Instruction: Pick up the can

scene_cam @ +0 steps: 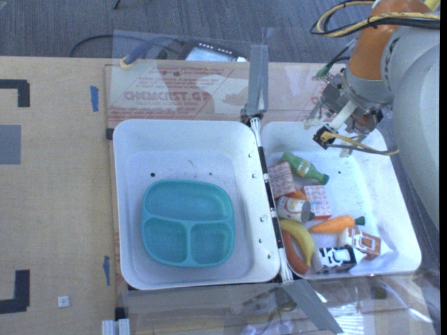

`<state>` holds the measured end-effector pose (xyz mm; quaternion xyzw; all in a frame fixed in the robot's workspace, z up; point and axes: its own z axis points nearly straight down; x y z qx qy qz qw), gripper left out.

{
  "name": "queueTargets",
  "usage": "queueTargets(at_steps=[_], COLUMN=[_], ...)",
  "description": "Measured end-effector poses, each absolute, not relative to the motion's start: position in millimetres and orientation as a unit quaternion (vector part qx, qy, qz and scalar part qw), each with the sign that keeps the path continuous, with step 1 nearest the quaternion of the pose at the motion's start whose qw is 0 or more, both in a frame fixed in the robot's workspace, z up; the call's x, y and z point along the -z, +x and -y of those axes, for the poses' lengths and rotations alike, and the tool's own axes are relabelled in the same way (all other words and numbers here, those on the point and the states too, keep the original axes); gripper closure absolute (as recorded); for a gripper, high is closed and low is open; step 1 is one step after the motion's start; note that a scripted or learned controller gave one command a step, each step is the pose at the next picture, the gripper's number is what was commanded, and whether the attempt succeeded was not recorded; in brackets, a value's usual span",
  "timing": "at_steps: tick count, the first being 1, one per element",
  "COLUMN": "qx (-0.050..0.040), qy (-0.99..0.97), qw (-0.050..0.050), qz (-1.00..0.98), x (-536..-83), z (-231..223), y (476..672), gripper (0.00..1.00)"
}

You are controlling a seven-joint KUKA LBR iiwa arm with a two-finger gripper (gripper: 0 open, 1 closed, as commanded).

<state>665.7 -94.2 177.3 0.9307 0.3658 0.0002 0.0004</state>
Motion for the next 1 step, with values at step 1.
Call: queueTargets(at_steps=[1], qx=[0.0016], qy=[0.940], qw=[-0.001], qz=[-0.341], x=[-139.3], z=[94.9], y=[661.1], gripper=[0.00])
